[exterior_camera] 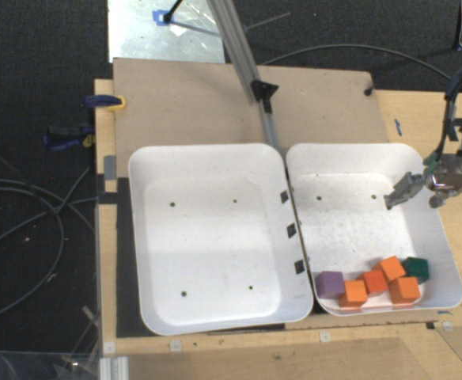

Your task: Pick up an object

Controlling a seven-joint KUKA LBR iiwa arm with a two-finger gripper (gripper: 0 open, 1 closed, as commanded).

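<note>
A brown counter [215, 101] stands on dark carpet strewn with black cables, carrying two shallow white bins side by side. The left bin [148, 236] has nothing visible in it but a few small dark dots on its floor. The right bin [350, 176] holds a cluster of small blocks gathered along its near edge: a purple block [330, 284] at the left end, four orange blocks [380, 281] bunched beside it, and a dark green block [417, 269] at the right end, close to the bin's rim.

The gripper [421, 190] hangs over the far right side of that bin, near its right rim and well apart from the blocks. Two grey fingers can be made out, one reaching left over the bin floor and one nearer the wrist, with a clear gap between them, so the gripper looks spread open. Nothing sits between the fingers.

As for the task, no block has been lifted: all six lie on the bin floor, and the gripper carries nothing. The whole pick seems yet to come, judging by how things lie. The gripper would need to travel toward the near edge, descend over one block and close on it; the tight packing of the orange blocks may make a clean hold awkward, while the purple one at the end looks freer.
</note>
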